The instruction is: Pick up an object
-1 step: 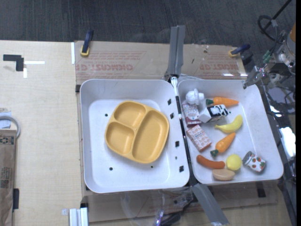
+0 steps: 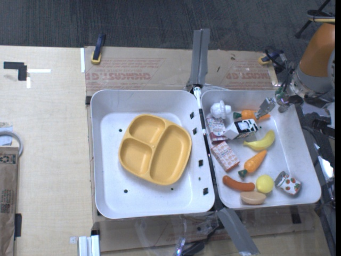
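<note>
Claw (image 2: 265, 109) positioned at the right bin's (image 2: 306, 143) upper edge, just beside an orange carrot (image 2: 246, 113). Aperture indeterminate: cannot tell whether it grips or touches anything.

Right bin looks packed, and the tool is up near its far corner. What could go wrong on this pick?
1. The tool hangs by the small carrot, which touches the black-and-white pack: it may nudge both.
2. The banana and big carrot lie close together, so a grasp there could catch two.
3. The bin wall is close: possible contact.
</note>
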